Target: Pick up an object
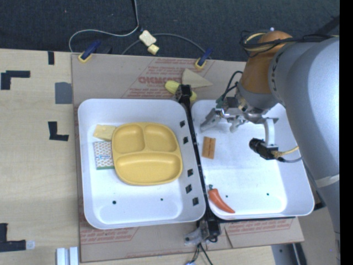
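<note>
Nearest you, a carrot [220, 201] lies at the front edge of the right bin [287, 203]. Further back, a small brown block [208, 147] rests near the divider (flat on the floor). Beyond it, your gripper [222, 118] hovers with fingers spread, holding nothing. The left bin [88, 203] carries a yellow tray [146, 152].
</note>
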Motion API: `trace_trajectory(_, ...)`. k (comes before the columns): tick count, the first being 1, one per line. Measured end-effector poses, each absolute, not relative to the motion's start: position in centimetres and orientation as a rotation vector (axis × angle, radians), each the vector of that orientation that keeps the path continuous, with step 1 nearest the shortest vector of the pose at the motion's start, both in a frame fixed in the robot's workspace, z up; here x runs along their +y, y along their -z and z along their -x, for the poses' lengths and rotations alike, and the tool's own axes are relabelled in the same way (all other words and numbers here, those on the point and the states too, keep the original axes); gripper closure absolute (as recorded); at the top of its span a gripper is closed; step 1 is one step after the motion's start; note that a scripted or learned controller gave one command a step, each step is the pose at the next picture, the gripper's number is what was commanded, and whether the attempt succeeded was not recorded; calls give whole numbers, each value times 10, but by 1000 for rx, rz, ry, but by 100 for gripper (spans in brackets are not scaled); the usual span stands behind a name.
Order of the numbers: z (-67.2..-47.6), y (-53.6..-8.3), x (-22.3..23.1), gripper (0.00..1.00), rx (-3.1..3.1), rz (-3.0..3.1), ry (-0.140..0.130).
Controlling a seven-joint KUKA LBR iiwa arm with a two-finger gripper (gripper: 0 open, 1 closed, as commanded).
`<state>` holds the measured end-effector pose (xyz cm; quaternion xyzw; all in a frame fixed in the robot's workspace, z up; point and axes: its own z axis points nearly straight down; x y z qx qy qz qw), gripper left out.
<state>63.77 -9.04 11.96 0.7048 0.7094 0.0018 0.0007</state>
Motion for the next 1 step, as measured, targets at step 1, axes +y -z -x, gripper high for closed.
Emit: trace_trajectory(1, -616, -84, -98, 0, 2220, -2218, -1)
